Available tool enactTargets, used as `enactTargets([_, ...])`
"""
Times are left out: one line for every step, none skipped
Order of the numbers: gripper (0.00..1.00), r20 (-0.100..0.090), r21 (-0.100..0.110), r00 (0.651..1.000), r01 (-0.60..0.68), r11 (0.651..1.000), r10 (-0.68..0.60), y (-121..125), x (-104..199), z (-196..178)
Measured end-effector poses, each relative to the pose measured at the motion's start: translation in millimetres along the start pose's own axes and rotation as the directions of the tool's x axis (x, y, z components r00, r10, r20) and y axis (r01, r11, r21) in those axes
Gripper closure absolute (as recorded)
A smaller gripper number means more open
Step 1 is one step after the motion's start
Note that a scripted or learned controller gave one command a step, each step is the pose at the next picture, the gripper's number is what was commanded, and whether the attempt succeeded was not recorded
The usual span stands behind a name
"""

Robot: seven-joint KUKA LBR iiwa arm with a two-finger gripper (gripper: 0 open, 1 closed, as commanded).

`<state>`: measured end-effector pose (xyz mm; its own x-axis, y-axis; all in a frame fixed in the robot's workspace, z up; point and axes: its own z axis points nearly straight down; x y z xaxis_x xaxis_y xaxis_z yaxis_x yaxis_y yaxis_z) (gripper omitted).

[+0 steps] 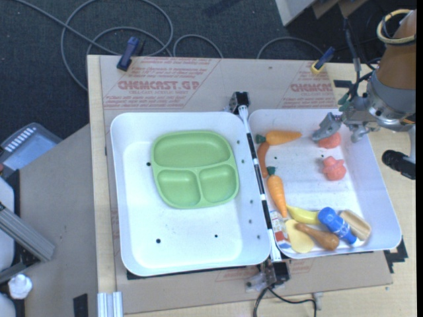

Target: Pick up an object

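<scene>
My gripper point(344, 131) hangs over the far right part of the right bin point(380, 177), its two grey fingers spread open with nothing between them. A small pink piece point(332, 141) lies just under its left finger point(325, 127); whether they touch I cannot tell. A second pink-red toy point(335, 169) lies a little nearer the front. Three orange carrots sit along the bin's left side: one at the back point(283, 137), one by the wall point(263, 156), one in the middle point(276, 193).
At the right bin's front lie a banana point(301, 213), a blue bottle point(337, 224), a bread roll point(357, 224) and a brown piece point(318, 236). A green divided plate point(195, 169) rests in the left bin point(132, 230). Clamps and cables sit behind the bench.
</scene>
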<state>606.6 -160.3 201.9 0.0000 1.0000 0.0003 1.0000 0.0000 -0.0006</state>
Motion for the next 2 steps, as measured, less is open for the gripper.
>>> enactTargets([0.0, 0.001, 0.001, 1.0, -0.001, 1.0, 0.001, -28, -48, 21])
enactTargets([0.0, -0.001, 0.001, 1.0, 0.001, 1.0, -0.001, 18, -9, 118])
